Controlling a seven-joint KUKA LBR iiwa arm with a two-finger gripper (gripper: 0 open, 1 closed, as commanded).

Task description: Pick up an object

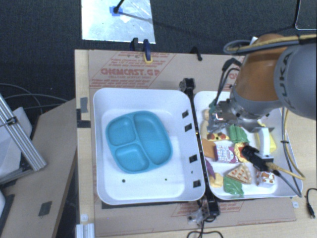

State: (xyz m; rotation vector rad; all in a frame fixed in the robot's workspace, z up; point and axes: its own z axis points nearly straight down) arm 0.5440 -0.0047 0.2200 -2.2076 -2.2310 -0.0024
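Toys (237, 157) heaped in my right bin (287, 195), my claw (216, 118) low over their upper left edge.

I cannot tell what state my claw is in or whether it has anything; my wrist hides it. The pieces lie touching and overlapping, so I judge I could pinch two together or nudge one aside. The blue tray (137, 141) sits alone in the left bin (111, 190).

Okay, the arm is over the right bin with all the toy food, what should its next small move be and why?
Probably a short, straight descent onto one item. The gripper hangs over the upper left of the right bin, above the packed toy food, and nothing shows between it and the pile. The left bin holds just a blue divided plate, so staying put makes sense.
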